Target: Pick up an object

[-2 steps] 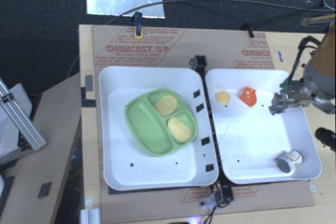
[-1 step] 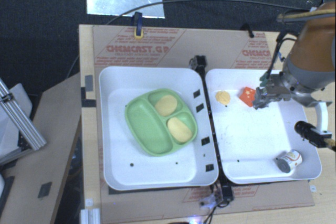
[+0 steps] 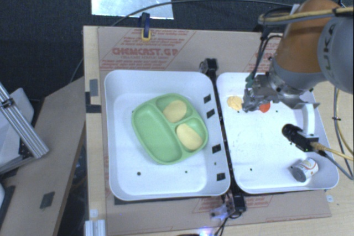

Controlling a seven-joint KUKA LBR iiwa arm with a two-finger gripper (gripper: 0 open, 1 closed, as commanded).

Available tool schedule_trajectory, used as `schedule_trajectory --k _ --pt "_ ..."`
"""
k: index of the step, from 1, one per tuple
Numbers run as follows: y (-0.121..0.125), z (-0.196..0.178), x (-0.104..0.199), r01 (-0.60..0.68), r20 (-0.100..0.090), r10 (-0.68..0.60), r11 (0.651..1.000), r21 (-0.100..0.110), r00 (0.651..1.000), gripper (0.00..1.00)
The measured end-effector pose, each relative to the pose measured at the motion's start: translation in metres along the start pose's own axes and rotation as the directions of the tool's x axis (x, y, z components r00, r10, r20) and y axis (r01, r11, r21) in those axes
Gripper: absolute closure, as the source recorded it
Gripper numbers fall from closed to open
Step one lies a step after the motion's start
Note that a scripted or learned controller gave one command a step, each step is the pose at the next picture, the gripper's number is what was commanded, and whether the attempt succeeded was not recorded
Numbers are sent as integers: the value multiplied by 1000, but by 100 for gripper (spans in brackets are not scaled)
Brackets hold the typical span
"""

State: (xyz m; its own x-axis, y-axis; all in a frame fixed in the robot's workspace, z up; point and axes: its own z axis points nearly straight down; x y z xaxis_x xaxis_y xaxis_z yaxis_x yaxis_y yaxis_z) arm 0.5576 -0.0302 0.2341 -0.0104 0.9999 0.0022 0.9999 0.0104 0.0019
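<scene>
Tool (image 3: 253, 101) low in the upper left of the right bin (image 3: 260, 163); apart or together, cannot tell. Yellow piece (image 3: 235, 102) just beside it toward frame left, red piece (image 3: 265, 108) just beside it toward frame right. Yellow piece looks small, light, likely soft: take it across its narrow width. Bin wall close at frame left, so little room there. Open floor toward lower frame. Grey-white cylinder (image 3: 303, 169) lower right, well apart.
</scene>
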Motion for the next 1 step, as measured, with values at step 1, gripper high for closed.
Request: schedule_trajectory --k 1 --pt "15 6 60 0 0 0 1000 -1 1000 100"
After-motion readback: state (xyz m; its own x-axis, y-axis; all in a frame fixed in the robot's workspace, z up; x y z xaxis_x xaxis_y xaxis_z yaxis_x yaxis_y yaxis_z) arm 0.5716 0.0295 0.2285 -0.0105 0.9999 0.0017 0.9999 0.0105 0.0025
